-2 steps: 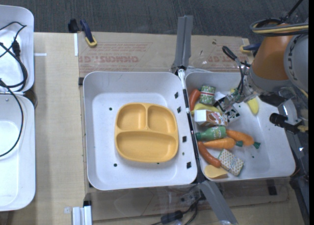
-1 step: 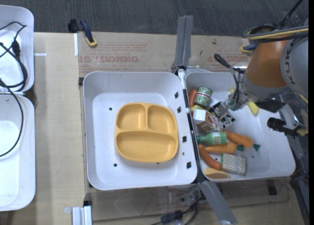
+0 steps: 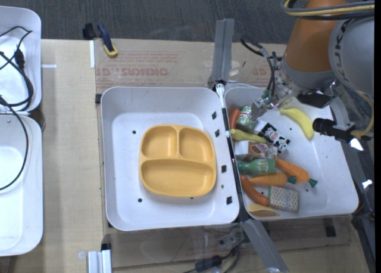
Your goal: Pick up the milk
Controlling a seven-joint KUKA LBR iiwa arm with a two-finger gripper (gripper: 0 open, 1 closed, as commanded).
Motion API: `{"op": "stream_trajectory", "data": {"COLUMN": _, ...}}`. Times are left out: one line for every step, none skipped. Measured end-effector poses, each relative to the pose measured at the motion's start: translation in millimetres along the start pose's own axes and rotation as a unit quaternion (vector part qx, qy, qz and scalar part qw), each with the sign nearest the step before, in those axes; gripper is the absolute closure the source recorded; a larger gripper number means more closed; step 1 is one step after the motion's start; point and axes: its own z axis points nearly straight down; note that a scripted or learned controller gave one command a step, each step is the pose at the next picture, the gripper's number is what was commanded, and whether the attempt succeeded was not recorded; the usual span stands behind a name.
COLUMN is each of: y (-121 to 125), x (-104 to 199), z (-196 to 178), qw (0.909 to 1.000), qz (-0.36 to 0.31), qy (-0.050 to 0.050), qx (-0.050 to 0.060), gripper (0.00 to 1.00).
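The arm (image 3: 324, 33) comes in from the right and bends down over the right bin (image 3: 333, 164). Its gripper (image 3: 262, 106) is low over the upper left part of this bin, near the wall between the two bins. The fingers are thin and seen from above, so I cannot tell if they are spread or pressed together, and nothing is clearly seen between them.

The milk (image 3: 275, 135) is a small carton with black and white cow spots. It lies in the right bin, a little below and to the right of the gripper, near but apart from it. Around it lie toy foods: a banana (image 3: 299, 120) to its upper right, a green packet (image 3: 244, 118) just under the gripper, a yellow piece (image 3: 247, 136) to its left, a green bottle (image 3: 257, 166) below, and carrots (image 3: 292, 170) lower down. A cracker box (image 3: 283, 198) lies near the lower edge.

The left bin (image 3: 119, 146) holds a yellow tray (image 3: 177, 161) with three parts, lying flat in the middle.
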Motion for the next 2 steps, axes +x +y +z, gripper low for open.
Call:
{"op": "stream_trajectory", "data": {"y": -54, "x": -25, "z": 81, "qw": 0.9985, "qz": -0.055, "qy": -0.003, "qx": -0.005, "gripper": 0.00}}
{"op": "stream_trajectory", "data": {"y": -92, "x": -16, "z": 84, "qw": 0.9983, "qz": -0.055, "qy": -0.012, "qx": -0.016, "gripper": 0.00}}
